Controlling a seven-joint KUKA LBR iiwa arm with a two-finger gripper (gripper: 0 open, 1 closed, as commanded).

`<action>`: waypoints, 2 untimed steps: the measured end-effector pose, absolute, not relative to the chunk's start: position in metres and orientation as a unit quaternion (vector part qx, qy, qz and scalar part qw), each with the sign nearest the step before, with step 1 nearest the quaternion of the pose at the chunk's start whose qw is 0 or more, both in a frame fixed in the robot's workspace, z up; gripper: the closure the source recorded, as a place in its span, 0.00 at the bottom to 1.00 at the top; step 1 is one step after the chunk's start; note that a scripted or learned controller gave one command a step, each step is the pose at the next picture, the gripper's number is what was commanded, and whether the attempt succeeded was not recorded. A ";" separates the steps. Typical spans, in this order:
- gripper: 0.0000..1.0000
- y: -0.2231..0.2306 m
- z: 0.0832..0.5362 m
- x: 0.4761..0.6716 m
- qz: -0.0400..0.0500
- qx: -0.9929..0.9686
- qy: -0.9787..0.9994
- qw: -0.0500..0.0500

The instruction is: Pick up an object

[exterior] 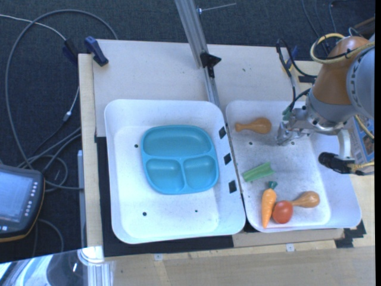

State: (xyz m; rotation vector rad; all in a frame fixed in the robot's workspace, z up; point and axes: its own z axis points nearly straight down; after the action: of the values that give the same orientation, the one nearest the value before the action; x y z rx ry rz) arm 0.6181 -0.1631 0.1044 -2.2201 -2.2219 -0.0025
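end effector (287, 134) low in the right shallow white bin (333, 159), just right of a tan plastic drumstick (254, 125); its opening cannot be told. nearer the front lie a green pod (257, 172), orange carrot (268, 203), red tomato (282, 211) and a second tan drumstick (306, 199). the left bin (119, 159) holds a blue divided plate (178, 158).

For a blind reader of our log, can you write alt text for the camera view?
The claw hangs low in the right bin, beside a drumstick; a green piece, carrot, tomato and second drumstick lie nearer the front. The left bin holds a blue plate.
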 end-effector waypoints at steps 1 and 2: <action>1.00 -0.169 0.166 0.614 -0.002 -0.707 -0.707 -0.004; 1.00 -0.177 0.219 0.623 -0.002 -0.707 -0.707 -0.004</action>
State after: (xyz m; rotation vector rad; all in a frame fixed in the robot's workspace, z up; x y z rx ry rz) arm 0.6229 -0.1768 0.2191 -2.2258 -2.2278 -0.0061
